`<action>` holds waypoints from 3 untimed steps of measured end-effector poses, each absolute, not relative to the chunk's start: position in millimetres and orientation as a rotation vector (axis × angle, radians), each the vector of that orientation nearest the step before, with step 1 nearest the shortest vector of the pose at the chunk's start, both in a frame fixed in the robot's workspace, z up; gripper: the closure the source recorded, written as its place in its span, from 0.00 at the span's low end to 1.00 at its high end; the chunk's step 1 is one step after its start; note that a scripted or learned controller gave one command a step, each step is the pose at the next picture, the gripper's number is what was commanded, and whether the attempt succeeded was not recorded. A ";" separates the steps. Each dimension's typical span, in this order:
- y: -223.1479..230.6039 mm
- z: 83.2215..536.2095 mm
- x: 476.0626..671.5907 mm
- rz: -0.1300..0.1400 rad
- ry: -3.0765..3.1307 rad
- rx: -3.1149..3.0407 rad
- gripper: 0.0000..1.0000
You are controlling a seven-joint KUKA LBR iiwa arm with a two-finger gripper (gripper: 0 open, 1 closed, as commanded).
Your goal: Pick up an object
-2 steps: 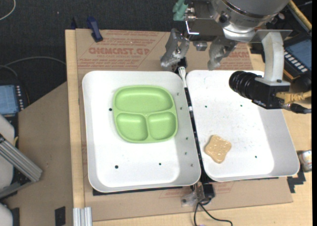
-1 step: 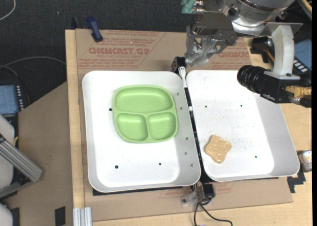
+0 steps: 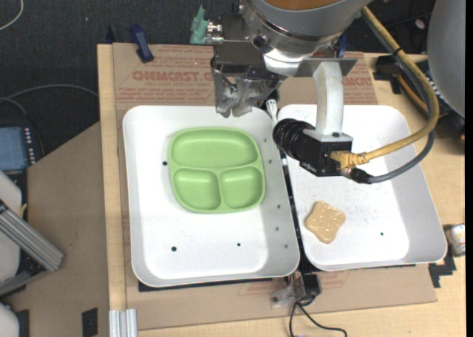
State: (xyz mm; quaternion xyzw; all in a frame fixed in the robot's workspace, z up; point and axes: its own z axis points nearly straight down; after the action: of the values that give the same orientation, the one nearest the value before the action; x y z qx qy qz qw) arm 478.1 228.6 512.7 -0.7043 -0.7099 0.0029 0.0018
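Observation:
A green three-compartment plate (image 3: 216,169) lies flat in the left bin (image 3: 144,210), toward its far side. In the right bin (image 3: 410,202) a small tan, biscuit-like piece (image 3: 325,222) rests near the front left corner. My gripper (image 3: 236,99) hangs over the far edge of the left bin, just beyond the plate's far rim and a little to its right. Nothing shows beneath it. The orange-banded wrist above hides the far ends of both bins.
A black cylindrical unit (image 3: 307,149) with a yellow cable (image 3: 392,147) juts from the wrist over the divider between the bins. Both bins sit on a cardboard sheet (image 3: 118,92). Blue and green clamps (image 3: 142,43) stand at its far edge.

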 end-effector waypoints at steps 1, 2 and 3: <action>189.1 443.2 478.6 0.016 -2.214 -2.224 1.00; 182.9 415.9 525.7 0.008 -2.217 -2.224 1.00; 191.8 408.1 476.9 0.006 -2.223 -2.216 1.00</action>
State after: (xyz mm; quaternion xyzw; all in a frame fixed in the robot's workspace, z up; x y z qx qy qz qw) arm 476.9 191.8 408.1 -0.7059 -0.7083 0.0021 0.0016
